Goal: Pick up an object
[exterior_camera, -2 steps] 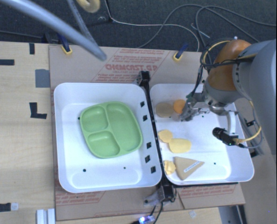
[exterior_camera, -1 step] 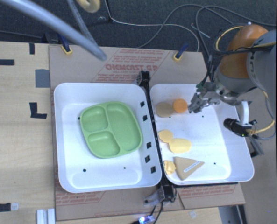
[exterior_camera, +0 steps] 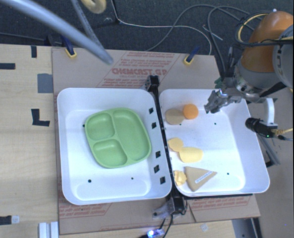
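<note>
So right now my gripper (exterior_camera: 213, 104) is hanging over the upper part of the right bin (exterior_camera: 236, 143), just to the right of the little orange ball (exterior_camera: 190, 111). From this angle I honestly cannot tell whether my jaws are wide or narrow, they're just a dark blur at the end of the wrist. Nothing is visibly between them, so I'm not claiming a hold on anything.

The ball looks like the closest pick. Catch: it's touching a tan round piece (exterior_camera: 174, 116) on its left, so if I come down sloppy I'd probably shove both toward the divider wall. My plan would be to line up dead centre over the ball, drop straight, and close across the free sides, not the side that meets the tan piece. It's round, so I'd guess it rolls if I clip it off-centre.

Further from the ball, toward the near edge of that bin, there's a pale yellow pair (exterior_camera: 185, 151) and a wedge of cheese (exterior_camera: 199, 177). The green divided plate (exterior_camera: 118, 137) sits alone in the left bin (exterior_camera: 72, 133), well away.
</note>
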